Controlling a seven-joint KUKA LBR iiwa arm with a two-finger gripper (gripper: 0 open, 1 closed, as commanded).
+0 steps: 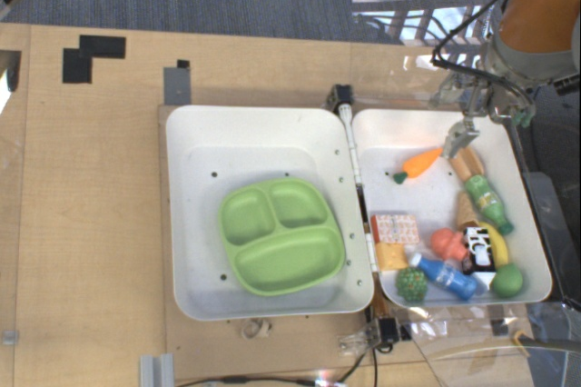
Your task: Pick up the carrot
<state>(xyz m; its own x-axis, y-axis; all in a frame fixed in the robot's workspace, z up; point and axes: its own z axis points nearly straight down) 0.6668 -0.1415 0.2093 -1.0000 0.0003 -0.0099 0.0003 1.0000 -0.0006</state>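
2 shallow white bins sit side by side on the wooden surface (82, 222), and the job clearly lives in the right bin (381, 135), where the carrot (419, 164) lies on bare floor near the back, its green tip pointing toward the divider. That spot looks lucky to me: the carrot is apart from the clutter, so nothing should crowd a grab. The arm (540, 8) reaches in from the right, and its claw (458, 140) hangs just beside the carrot's fat orange end, tilted down toward it, apparently lining up; from this slant I cannot tell its state. Toys crowd the rest of that bin: a green bottle (486, 199) with a brown piece above it along the right wall, a blue bottle (447, 276), a banana (497, 244), a boxy pink and yellow carton (395, 240), a green ball (508, 280) and a knobbly green item near the front. The left bin (204, 131) holds 1 green divided plate (283, 235), its 3 compartments bare.
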